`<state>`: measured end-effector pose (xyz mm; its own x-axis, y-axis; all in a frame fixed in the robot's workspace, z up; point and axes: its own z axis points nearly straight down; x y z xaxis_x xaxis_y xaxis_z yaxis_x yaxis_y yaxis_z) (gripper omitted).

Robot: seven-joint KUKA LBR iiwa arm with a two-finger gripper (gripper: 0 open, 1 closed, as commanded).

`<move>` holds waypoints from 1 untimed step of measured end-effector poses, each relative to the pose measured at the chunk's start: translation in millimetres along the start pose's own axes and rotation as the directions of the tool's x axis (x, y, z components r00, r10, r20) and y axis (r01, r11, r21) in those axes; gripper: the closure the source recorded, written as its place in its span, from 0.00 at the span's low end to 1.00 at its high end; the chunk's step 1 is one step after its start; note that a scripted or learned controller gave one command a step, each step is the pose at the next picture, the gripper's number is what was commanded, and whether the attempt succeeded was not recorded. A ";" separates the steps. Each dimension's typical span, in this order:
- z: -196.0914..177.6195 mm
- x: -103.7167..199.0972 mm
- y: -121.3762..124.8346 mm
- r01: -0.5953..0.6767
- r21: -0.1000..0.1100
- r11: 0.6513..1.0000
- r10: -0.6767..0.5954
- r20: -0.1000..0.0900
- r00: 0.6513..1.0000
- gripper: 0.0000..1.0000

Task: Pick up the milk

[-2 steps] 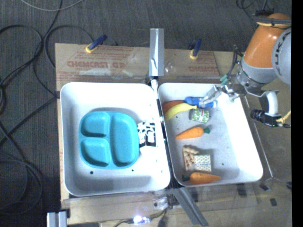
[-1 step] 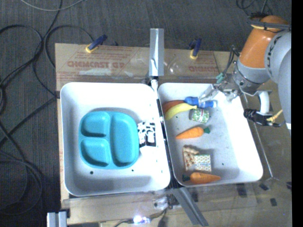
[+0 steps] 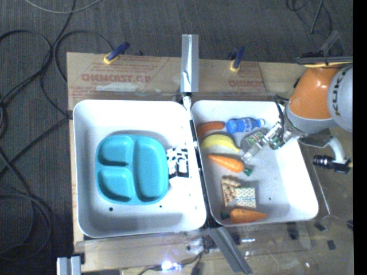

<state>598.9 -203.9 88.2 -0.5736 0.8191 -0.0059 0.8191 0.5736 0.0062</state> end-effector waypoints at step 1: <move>-95.9 53.5 -102.2 0.217 0.005 0.976 -0.216 -0.012 0.976 0.00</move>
<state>483.7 -218.5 183.2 -0.7373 0.6755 0.0051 0.6755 0.7374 -0.0006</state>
